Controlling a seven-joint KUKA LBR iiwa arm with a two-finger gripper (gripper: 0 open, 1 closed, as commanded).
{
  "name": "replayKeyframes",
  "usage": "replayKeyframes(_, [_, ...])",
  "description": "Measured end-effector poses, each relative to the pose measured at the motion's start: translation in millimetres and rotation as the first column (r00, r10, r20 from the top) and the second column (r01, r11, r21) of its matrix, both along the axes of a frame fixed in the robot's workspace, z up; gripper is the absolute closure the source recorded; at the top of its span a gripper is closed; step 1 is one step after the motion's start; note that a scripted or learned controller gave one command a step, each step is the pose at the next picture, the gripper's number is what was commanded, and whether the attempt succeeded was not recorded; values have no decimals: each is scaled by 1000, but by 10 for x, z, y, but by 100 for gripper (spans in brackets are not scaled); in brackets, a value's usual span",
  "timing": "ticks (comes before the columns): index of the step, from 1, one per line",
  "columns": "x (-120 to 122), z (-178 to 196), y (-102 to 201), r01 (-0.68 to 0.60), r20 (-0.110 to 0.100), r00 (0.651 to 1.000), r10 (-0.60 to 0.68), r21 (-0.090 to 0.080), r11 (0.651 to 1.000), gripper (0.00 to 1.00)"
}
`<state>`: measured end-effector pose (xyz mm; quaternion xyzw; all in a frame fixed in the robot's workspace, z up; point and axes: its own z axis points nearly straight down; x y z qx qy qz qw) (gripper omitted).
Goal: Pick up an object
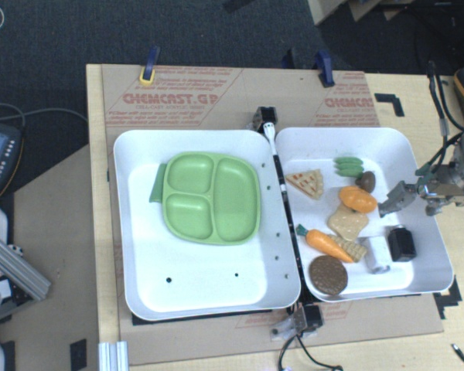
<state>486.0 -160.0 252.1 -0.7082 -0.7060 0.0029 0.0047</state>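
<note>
The right bin [406, 149] holds several toy foods. A pizza slice [307, 182] lies at its left, with a green pea pod [349, 165] and a small brown piece [366, 182] further back. An orange piece [358, 199] rests above a tan cracker [347, 223]. A carrot [327, 243] lies beside a waffle piece [356, 249], and a round brown cookie [327, 275] sits near the front. A black block [401, 244] and a pale cylinder [377, 255] lie at the right. My gripper [397, 197] hangs low over the bin's right side, just right of the orange piece and above the black block.
The left bin [139, 230] carries a green divided plate [212, 198]. Both bins sit on a cardboard-covered bench [178, 91] with clamps at the back. Cables and arm hardware [448, 182] crowd the right edge.
</note>
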Motion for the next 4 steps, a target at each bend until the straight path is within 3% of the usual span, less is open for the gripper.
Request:
replayKeyframes(1, [22, 50, 0, -3, 11, 1000, 3, -3, 1000, 0])
replayKeyframes(3, [-47, -1125, -136, -2, 5, 1000, 2, 0, 1000, 0])
replayKeyframes(4, [1, -1570, -103, -4, 18, 1000, 4, 5, 1000, 0])
